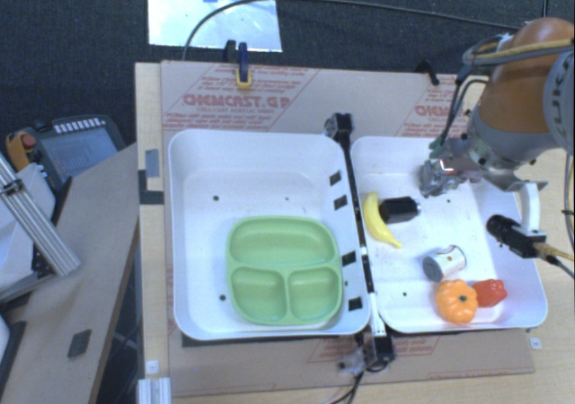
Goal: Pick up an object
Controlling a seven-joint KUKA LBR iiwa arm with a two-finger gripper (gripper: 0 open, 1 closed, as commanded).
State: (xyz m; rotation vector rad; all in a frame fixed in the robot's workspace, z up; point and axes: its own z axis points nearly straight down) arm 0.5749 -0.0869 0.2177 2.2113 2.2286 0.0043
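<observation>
In the right bin (409, 149) a yellow banana (380, 222) lies along the left wall, and a small black block (398, 209) touches its right side. Nearer the front sit a grey and white can (446, 263) on its side, an orange pumpkin (456, 301) and a red piece (490, 292) just right of the pumpkin. My gripper (437, 180) hangs over the far middle of this bin, up and to the right of the black block, with nothing seen in it.
The left bin (207, 169) holds a green divided plate (284, 268) toward its front. A black divider with clips (350, 214) runs between the bins. A handheld control unit (76, 153) lies on the side table at left.
</observation>
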